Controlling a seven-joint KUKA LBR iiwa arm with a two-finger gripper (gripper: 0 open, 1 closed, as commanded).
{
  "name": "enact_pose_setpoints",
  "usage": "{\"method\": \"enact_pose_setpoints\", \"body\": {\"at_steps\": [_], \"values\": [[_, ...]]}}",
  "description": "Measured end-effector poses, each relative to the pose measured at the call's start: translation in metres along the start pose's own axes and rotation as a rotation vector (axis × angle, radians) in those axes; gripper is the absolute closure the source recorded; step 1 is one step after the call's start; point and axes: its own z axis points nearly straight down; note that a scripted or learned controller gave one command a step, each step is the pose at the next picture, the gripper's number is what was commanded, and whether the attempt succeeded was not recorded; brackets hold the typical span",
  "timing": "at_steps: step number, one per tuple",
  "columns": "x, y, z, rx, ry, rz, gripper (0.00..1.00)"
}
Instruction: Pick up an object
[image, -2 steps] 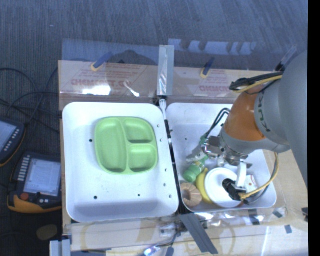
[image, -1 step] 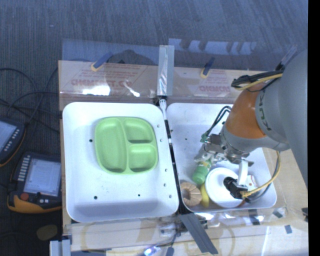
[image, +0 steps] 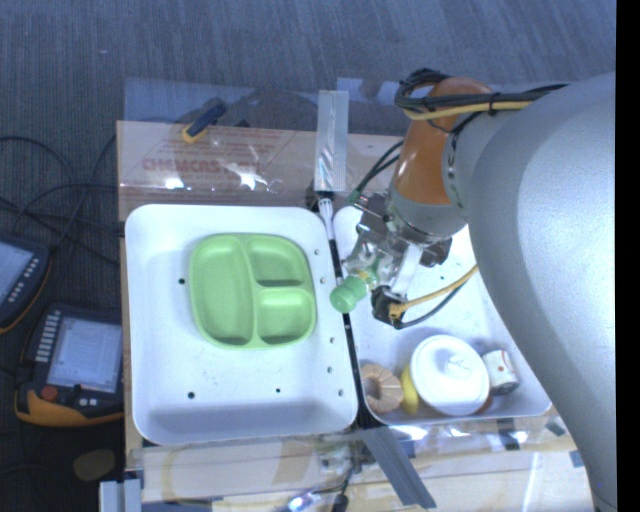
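Reaching in from the right, the arm (image: 520, 200) positions the gripper (image: 368, 283) over the inner edge of the right bin (image: 480, 320), beside the divider between the bins. A small green object (image: 348, 294) sits clamped between the fingers. The left bin (image: 160, 400) contains a green compartment tray (image: 252, 290). A white round container (image: 450, 374), a wooden piece (image: 381, 387) and a yellow item (image: 410, 392) lie at the right bin's near end.
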Motion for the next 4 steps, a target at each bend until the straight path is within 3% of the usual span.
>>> {"method": "enact_pose_setpoints", "body": {"at_steps": [1, 2, 3, 4], "values": [[0.006, -0.024, -0.122, -0.003, -0.001, 0.071, 1.00], [0.009, -0.038, -0.188, -0.004, -0.001, -0.139, 1.00], [-0.011, -0.016, -0.136, -0.002, -0.003, -0.123, 1.00], [-0.031, -0.029, -0.049, 0.000, -0.002, 0.028, 1.00]]}}
